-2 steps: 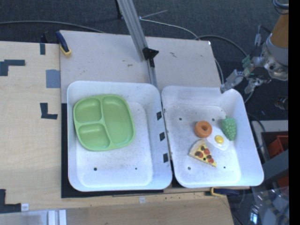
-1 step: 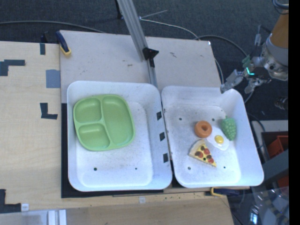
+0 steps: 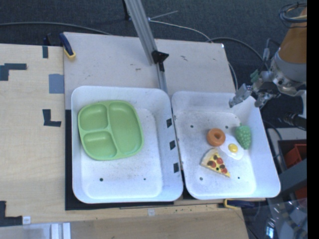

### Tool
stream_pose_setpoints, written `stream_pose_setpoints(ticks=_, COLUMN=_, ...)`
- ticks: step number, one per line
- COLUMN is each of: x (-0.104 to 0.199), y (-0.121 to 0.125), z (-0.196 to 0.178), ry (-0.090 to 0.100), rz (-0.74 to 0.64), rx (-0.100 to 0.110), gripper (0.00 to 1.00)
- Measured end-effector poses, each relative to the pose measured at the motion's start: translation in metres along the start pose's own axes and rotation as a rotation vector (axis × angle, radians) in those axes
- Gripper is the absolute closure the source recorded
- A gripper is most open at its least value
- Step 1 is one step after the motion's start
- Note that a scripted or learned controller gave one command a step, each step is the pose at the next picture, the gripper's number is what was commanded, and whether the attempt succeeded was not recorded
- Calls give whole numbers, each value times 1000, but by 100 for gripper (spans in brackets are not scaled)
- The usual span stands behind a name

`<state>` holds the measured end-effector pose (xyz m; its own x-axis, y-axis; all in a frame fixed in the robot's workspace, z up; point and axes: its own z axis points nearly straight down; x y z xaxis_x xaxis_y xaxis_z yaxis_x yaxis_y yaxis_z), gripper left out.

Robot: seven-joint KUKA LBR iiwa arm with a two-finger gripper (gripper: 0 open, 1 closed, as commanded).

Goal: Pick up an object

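Hovering hand (image 3: 247, 96) over right bin (image 3: 264, 183) top edge, fingers look apart, gripping nothing. Donut (image 3: 216, 137) mid-bin beside egg (image 3: 234, 149), pizza slice (image 3: 216, 162), green piece (image 3: 243, 135). Likely light, rigid plastic; pinch across outer rim.

Bench (image 3: 144, 68): pale board top, scuffed, taking up the centre of frame. Wood-grain panel (image 3: 30, 133) adjoins it on the left, carrying grey and dark tape marks. Two white bins sit side by side on the bench, edges touching at mid-frame. Left bin (image 3: 119, 183) lower centre-left, right bin (image 3: 199, 108) lower centre-right. Black mat (image 3: 68, 158) shows under the left bin's left and bottom edges. Metal rail (image 3: 142, 24) runs from top centre down at a slant to the seam between the bins, with a black bracket (image 3: 159, 57) partway along. Blue-and-yellow clamp (image 3: 67, 46) at the bench's upper-left corner. Cables (image 3: 89, 28) trail on dark carpet (image 3: 209, 9) beyond the top edge.
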<state>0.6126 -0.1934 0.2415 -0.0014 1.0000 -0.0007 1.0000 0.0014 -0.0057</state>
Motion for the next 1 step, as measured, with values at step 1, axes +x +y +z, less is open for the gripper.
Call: stream_pose_setpoints(ticks=1, x=5, y=8, z=49, ry=0, rz=-1, rx=0, gripper=0)
